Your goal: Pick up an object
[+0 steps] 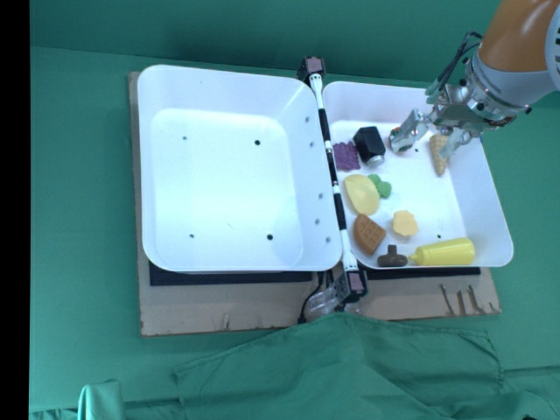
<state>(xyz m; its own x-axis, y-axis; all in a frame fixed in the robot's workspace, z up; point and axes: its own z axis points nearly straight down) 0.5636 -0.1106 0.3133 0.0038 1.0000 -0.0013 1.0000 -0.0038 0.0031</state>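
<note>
Camera view from above: two white bins are seen side by side on a brown board over green cloth, and the right bin is taken as the landmark. The gripper is held over the far part of that bin, below the grey wrist and orange band of the arm. Its two fingers are spread wide, and nothing is seen between them. One fingertip is placed just beside a black block; the other is hung just over an orange wedge.

The wedge is found near the far right wall of the right bin. Its long axis is run from far to near, with the narrow tip pointed toward the near side. Whether it is touched by the finger cannot be told.

Toward the bin's left wall a purple piece is laid. Near the middle a pale yellow lump and a small green piece are set together. Along the near wall a yellow bottle is laid on its side, its long axis parallel to that wall, cap pointed left. A brown waffle is placed near the bin's near left corner.
</note>
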